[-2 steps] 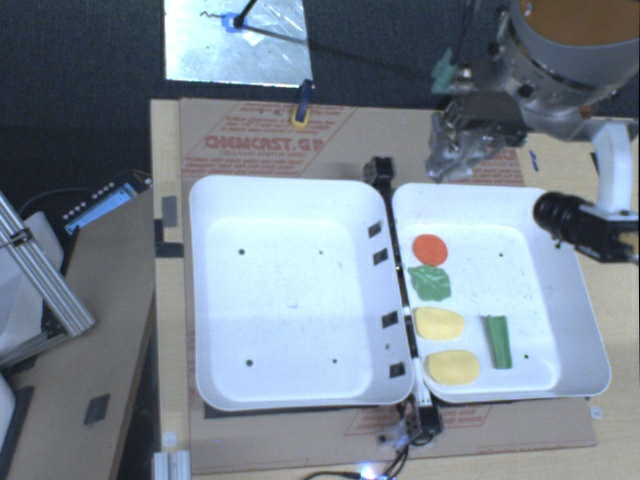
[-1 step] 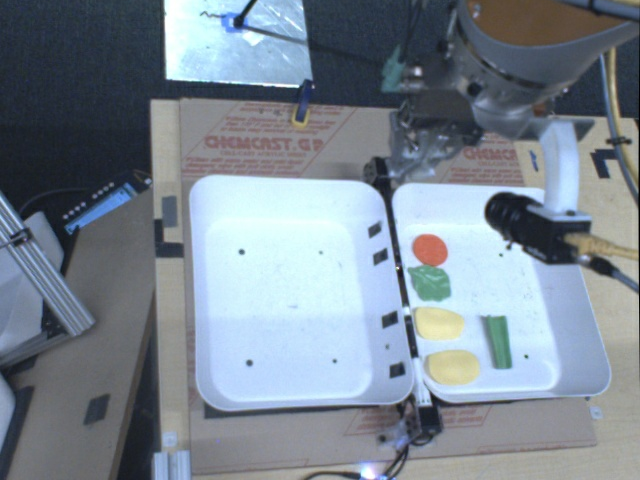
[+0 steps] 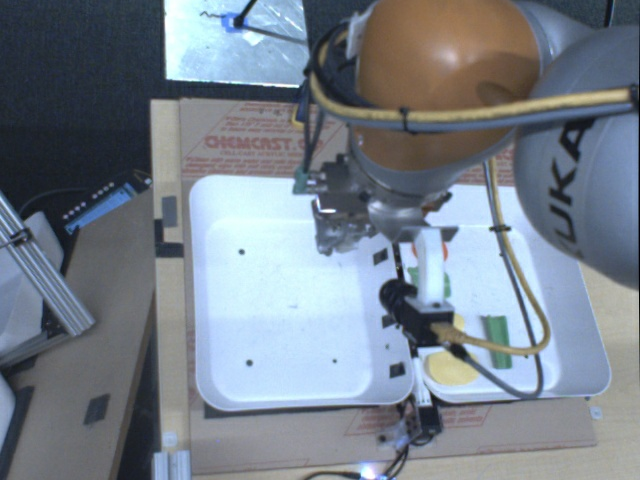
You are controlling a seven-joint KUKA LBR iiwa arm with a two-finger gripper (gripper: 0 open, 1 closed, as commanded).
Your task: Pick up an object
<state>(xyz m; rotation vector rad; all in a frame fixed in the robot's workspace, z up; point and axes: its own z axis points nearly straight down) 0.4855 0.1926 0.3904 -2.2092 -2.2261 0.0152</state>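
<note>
My gripper point(image 3: 338, 230) hangs below the big orange wrist band, over the far right part of the left bin point(image 3: 230, 268), close to the divide between the two bins. In the right bin point(image 3: 575, 343) lie a green rectangular block point(image 3: 497, 340) and a flat yellow disc point(image 3: 450, 370) near the front. A small green piece point(image 3: 444, 287) and a bit of something red point(image 3: 444, 252) peek out beside the pale bracket, mostly hidden by the arm. Nothing is visible held at the gripper.
The arm covers the back of the right bin. A yellow cable point(image 3: 525, 298) loops down over the right bin near the green block. Cardboard point(image 3: 240, 138) lies under both bins. A metal frame point(image 3: 40, 278) stands off the bench at the left.
</note>
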